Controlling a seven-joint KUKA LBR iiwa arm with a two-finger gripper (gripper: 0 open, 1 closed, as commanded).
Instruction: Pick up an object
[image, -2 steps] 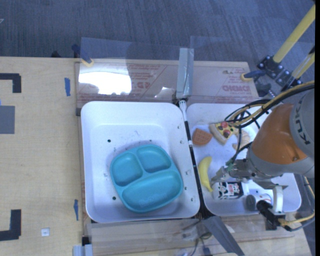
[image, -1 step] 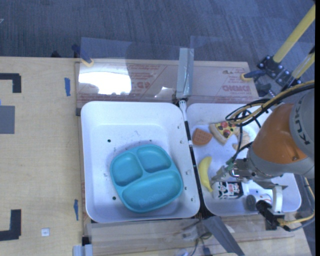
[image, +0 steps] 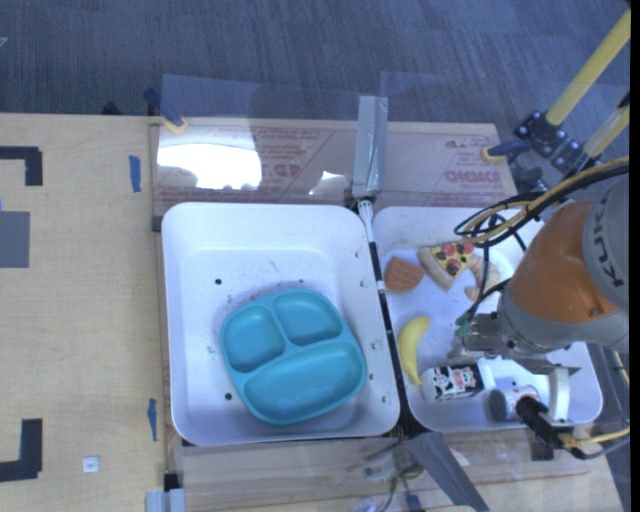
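Nearest the front edge of the bench, the left bin (image: 190, 300) holds a blue divided plate (image: 290, 355), lying flat toward its front half, with three compartments facing up.

Beside it, the right bin (image: 590, 400) is busier. Along its front sits a small white carton (image: 455, 381) with red and black print, lying on its side, and just right of that a grey and white cylinder (image: 510, 404) I cannot identify. A banana (image: 412, 347) lies by the bin's left wall, a little behind the carton.

Above the carton hangs the gripper (image: 478, 345), close over it but not on it as far as I can see. Whether its pincer is apart or together I cannot tell; the wrist hides it. The arm (image: 565, 275) comes in from the right, its orange band bulking over the bin's middle, with black cables looping behind.

Farther back, a round brown cookie (image: 403, 274) rests near the left wall, and a pizza slice (image: 450, 262) lies just right of it, partly under the cables.
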